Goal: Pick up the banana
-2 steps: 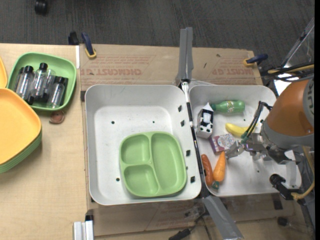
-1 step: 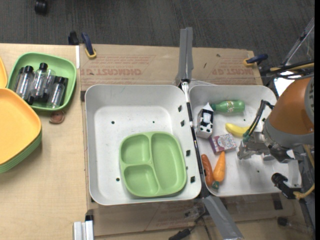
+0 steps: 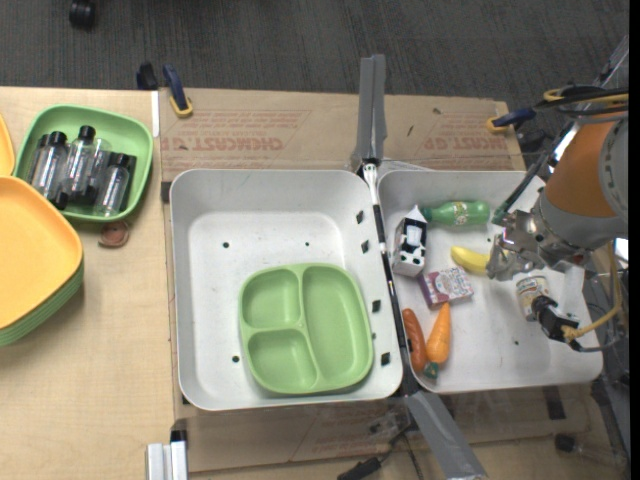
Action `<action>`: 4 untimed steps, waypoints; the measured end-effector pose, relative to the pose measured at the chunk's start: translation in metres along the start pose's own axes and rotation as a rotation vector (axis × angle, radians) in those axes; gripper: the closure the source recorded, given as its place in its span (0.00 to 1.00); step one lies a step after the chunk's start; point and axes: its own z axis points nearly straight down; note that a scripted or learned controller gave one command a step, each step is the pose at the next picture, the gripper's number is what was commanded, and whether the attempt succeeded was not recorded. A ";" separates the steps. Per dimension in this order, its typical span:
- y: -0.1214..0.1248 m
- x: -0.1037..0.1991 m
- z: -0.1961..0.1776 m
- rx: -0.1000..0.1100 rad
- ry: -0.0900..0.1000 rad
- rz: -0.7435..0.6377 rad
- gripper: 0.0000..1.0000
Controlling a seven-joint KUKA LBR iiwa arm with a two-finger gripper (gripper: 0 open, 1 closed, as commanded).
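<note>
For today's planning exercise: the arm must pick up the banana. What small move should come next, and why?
Probably lower the gripper slightly over the banana. It sits at the banana's right end in the right bin, yet nothing shows the fruit gripped.

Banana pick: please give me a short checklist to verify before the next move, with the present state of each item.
1. Banana lies in the right bin: ok.
2. Gripper is at the banana's right end: ok.
3. Banana between the fingers: cannot tell.
4. Banana lifted off the bin floor: not ok.
5. Pink box lies apart from the banana: ok, but close.
6. Green bottle is apart from the banana: ok.
</note>
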 end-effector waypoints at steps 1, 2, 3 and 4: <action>-0.028 0.027 0.016 -0.008 -0.001 -0.151 1.00; -0.042 0.021 0.019 -0.001 0.001 -0.575 1.00; -0.084 0.011 0.020 0.002 0.002 -0.325 1.00; -0.031 0.016 -0.084 -0.001 0.000 -0.402 1.00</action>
